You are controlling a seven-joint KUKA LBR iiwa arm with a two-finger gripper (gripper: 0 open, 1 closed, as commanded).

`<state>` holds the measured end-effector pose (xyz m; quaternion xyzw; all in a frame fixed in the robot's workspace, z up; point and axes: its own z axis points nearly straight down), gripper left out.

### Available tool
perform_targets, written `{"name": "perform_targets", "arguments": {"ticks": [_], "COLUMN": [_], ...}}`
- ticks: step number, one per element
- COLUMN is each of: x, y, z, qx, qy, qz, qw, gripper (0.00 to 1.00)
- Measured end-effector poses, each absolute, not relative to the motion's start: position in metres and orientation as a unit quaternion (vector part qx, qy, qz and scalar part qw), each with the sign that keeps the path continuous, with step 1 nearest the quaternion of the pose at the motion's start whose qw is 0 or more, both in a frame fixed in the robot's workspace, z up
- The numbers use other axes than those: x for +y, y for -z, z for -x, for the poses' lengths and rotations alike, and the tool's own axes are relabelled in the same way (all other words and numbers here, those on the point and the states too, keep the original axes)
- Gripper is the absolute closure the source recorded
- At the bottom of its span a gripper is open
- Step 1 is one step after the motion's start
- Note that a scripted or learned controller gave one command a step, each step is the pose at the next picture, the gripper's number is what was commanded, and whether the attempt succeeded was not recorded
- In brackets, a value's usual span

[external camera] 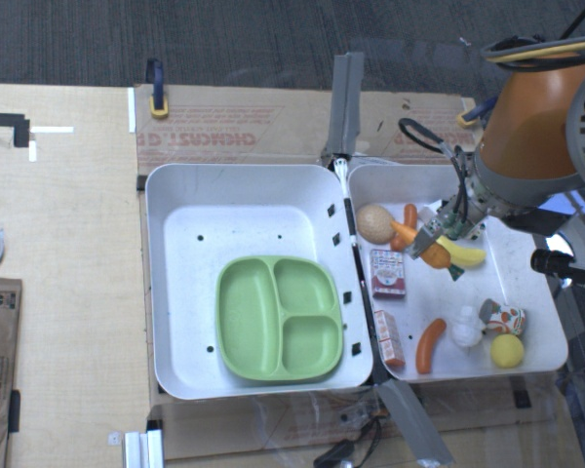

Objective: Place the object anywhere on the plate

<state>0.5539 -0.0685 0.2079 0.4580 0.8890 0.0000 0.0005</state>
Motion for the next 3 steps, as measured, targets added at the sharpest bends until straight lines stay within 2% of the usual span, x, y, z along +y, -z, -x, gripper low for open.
{"name": "perform_targets", "arguments": {"ticks": [1,2,3], "x": [-0.025,0.052,0.052], "y": [-0.191,-0.191,-0.191], "z": [-0.557,-0.543,-0.543], "qx": [0.927,0.946,0.945], "qy": [0.0008,0.0005,0.0006], "qz": [-0.376,-0.325,-0.326], "qw": [-0.001,-0.001,0.000], "gripper": [1.00,1.00,0.00]}}
